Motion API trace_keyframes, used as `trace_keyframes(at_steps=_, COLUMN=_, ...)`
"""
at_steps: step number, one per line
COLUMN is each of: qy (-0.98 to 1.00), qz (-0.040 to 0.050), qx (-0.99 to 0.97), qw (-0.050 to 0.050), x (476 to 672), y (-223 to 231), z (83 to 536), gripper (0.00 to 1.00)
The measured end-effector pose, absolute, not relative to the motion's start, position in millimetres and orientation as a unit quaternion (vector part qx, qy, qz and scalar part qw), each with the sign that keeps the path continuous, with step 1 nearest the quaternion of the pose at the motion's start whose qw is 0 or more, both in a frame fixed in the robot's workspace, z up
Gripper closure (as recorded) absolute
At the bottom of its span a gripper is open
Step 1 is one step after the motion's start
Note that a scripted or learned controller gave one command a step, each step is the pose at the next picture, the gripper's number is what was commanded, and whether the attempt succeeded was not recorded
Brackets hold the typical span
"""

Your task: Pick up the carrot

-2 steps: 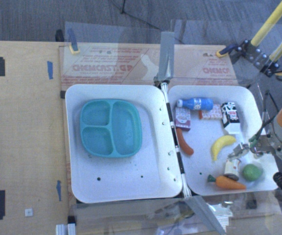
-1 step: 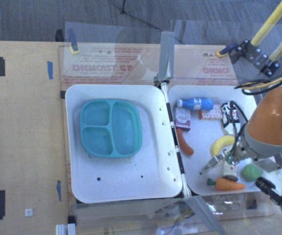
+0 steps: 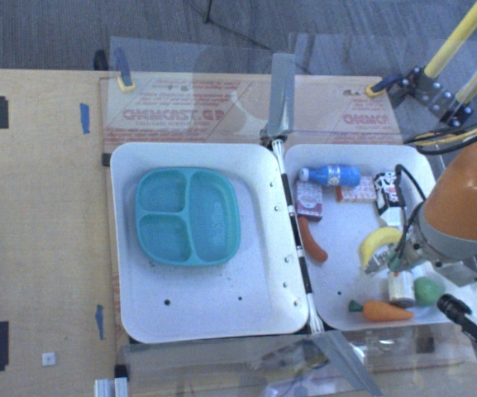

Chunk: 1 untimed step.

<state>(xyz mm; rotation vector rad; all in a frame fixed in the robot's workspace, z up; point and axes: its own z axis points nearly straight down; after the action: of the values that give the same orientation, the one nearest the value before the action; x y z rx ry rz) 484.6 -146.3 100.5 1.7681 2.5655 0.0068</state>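
The arm's gripper [image 3: 389,263] hangs over the right bin [image 3: 337,292] just beside a banana [image 3: 379,243], with the carrot [image 3: 384,310] lying near the bin's front edge below it, while a teal divided plate [image 3: 188,217] sits in the left bin [image 3: 205,313].

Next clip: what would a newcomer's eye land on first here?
Probably the teal three-compartment plastic plate, alone in the left white bin. Then the right white bin, where the grey-and-orange arm reaches in over small items, with the orange toy carrot lying near the front rim beside a yellow toy banana.
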Motion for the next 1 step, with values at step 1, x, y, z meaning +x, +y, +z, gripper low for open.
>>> trace_keyframes(at_steps=1, qy=0.776, qz=0.0, qx=0.631, qw=0.0, x=480.0, y=-94.7, z=185.6, gripper=1.0)
